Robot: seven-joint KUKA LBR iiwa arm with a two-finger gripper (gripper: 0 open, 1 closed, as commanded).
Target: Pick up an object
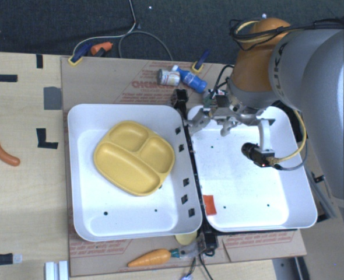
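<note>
The grey arm with its orange band (259, 45) fills the upper right of the frame and reaches down over the right-hand shallow white bin (277, 212). Its two-finger gripper (210, 118) hangs at the upper left corner of that bin, just beside the dividing rim; whether it is released or clenched cannot be told, and nothing is seen held by it.

The left-hand shallow white bin (90, 214) occupies the frame's centre left. In it lies a yellow plastic divided plate with three compartments (134, 156), tilted slightly, toward the bin's upper middle.

Both bins rest on a brown cardboard sheet (102, 80) printed with red lettering too faint to read.

A small orange-red rectangular tag (209, 204) lies in the lower left of the right bin.

Outside the bins: a blue-and-white bottle (183, 77) lies on its side on the cardboard above them, its label illegible; an orange toy carrot (150, 258) lies at the lower edge below the left bin; an orange-red toy sausage (4, 152) lies on the wooden bench at far left.
</note>
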